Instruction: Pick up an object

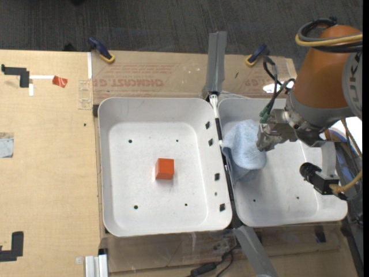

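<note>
Nearest the camera, along the bottom of the view, the front rims of the two white bins rest on the tabletop (46,172). The left bin (115,212) holds a single orange cube (165,169), sitting flat on the bin floor a little left of centre, well apart from the arm and untouched.

Further in, the right bin (300,212) holds a pale blue cloth (242,149), bunched against the divider on the bin's left side. The gripper (266,141) is down at the right edge of that cloth, touching or just above it. Whether the jaws are apart or together cannot be told: the wrist and cabling hide them from above, and no fold of cloth is plainly seen pinched between them.

Beyond, the grey arm (328,68) with its orange band rises toward the right, and two clamps sit on the far edge of the board.

As a judgement, the pick is at the contact stage. The arm is lowered onto the cloth, but a secure grasp is not shown, and the cloth lies on the bin floor, so gripping and lifting remain.
</note>
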You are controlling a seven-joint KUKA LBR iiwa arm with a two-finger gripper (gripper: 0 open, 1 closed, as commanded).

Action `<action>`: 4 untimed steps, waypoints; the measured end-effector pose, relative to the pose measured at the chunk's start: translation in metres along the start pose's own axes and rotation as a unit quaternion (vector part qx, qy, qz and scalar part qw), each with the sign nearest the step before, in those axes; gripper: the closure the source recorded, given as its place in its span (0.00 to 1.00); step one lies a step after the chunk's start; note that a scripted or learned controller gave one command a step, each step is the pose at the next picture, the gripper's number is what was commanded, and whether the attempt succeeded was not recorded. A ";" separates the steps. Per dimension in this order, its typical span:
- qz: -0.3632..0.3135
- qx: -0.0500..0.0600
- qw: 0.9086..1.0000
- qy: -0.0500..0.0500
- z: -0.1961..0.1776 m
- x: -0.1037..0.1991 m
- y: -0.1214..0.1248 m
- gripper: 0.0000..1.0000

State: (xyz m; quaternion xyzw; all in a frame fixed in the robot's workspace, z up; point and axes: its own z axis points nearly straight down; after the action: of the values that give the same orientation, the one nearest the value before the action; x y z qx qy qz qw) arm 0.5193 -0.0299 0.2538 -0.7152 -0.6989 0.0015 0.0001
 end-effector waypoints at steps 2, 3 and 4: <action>0.307 0.000 0.952 0.000 0.009 -0.009 0.114 1.00; 0.052 0.000 0.999 0.000 -0.115 0.005 0.109 1.00; -0.080 0.001 0.997 0.000 -0.110 0.009 0.059 1.00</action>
State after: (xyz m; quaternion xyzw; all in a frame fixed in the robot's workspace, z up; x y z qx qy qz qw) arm 0.5784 -0.0224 0.3640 -0.6567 -0.7541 0.0021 0.0006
